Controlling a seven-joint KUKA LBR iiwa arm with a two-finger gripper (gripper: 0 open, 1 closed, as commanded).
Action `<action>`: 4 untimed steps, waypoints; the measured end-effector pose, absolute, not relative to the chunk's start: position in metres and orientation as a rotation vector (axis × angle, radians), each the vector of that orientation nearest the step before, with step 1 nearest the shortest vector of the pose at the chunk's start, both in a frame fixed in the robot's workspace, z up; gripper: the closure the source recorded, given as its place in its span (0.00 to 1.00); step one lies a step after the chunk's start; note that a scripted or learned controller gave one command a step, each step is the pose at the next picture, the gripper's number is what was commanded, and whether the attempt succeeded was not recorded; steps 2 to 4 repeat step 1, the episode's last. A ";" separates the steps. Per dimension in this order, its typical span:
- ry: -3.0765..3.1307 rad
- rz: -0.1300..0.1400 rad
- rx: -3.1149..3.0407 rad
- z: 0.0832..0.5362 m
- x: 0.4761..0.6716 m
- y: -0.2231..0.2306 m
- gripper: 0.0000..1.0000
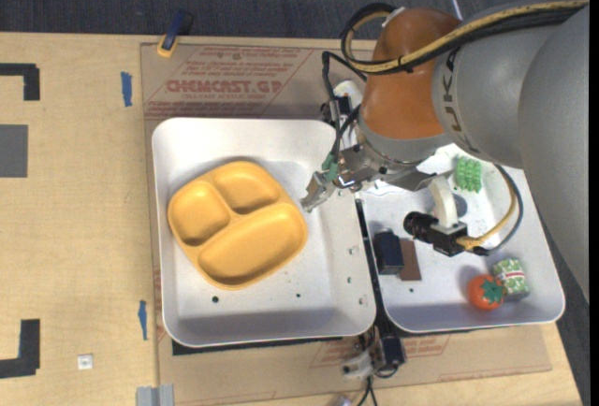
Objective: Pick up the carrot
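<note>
The gripper [318, 189] hangs over the right part of the left bin [187, 301]; whether it is open or closed cannot be told, and nothing shows between its tips. Just left of it sits a yellow divided plate [239, 222]. Well to its lower right, in the right bin [543, 301], lies the carrot [487, 292], beside a green-and-white block [511, 275].

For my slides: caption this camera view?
KUKA arm hovers between two white bins; yellow divided plate left, small items right.
</note>
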State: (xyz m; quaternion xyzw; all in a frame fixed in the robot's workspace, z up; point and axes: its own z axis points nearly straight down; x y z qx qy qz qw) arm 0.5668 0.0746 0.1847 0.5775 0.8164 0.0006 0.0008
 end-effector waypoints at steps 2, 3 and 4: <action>2.565 0.006 1.809 0.117 0.597 0.117 0.00; 2.565 0.006 1.809 0.117 0.597 0.117 0.00; 2.565 0.006 1.809 0.117 0.597 0.117 0.00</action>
